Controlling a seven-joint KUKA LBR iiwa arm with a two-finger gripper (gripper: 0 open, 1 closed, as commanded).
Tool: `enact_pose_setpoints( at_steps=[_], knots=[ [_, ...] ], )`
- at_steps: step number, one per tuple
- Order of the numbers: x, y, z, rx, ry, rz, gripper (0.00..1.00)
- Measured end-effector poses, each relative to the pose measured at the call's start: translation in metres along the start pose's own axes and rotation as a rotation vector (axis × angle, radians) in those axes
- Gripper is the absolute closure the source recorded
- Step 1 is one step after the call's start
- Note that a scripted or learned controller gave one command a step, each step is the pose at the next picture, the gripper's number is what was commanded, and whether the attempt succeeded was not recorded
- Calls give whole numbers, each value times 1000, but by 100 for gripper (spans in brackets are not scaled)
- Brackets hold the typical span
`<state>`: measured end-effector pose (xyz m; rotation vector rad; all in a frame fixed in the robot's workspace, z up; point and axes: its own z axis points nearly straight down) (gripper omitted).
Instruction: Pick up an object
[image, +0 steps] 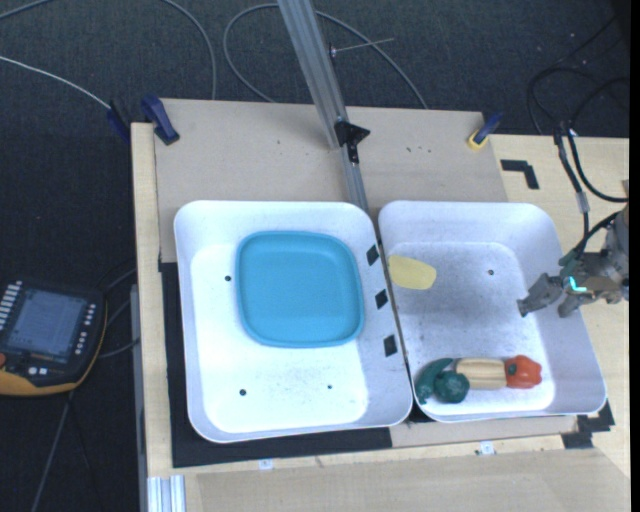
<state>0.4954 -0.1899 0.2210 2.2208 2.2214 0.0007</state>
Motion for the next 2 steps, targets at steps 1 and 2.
enact_pose_setpoints(
  at_steps=[1,2],
  knots=[
    [0,0,0,0,0,0,0],
    [-10,-2,51,5,1,1,0]
  ],
)
